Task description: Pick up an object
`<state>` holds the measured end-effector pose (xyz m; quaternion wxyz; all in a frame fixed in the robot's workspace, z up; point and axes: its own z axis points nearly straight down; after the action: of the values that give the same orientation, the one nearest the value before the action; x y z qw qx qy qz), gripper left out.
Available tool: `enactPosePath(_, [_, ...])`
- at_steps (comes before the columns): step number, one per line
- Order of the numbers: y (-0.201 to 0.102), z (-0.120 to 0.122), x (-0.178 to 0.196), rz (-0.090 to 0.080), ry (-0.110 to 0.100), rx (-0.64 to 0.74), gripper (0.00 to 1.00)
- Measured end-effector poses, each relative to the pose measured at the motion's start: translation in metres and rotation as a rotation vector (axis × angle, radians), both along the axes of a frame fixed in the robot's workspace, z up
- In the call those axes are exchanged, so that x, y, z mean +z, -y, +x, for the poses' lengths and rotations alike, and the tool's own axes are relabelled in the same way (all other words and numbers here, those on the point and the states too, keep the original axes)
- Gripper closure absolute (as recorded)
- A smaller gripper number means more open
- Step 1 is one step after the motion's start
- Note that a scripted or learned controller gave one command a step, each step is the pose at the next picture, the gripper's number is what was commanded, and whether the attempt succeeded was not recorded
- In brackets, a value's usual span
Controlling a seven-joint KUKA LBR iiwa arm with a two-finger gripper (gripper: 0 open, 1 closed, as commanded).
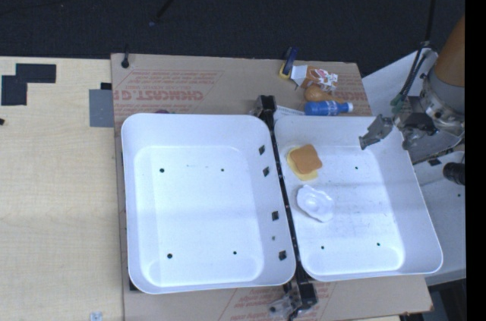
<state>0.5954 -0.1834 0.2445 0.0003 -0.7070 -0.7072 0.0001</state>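
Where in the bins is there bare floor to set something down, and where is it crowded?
Left bin: bare floor wall to wall. Right bin: free from its middle to the right wall and front. Crowded by the divider, where the orange sponge and white lump lie.

An orange, sponge-like block (304, 161) is lying flat in the right bin (395, 236), close to its left wall. Just below it, nearly touching, a pale white crumpled object (315, 203) is resting on the bin floor.
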Motion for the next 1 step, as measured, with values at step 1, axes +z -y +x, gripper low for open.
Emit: enactPosePath(1, [-0.0223,0.0473,-0.1518,0.003,-0.008,0.002,0.00])
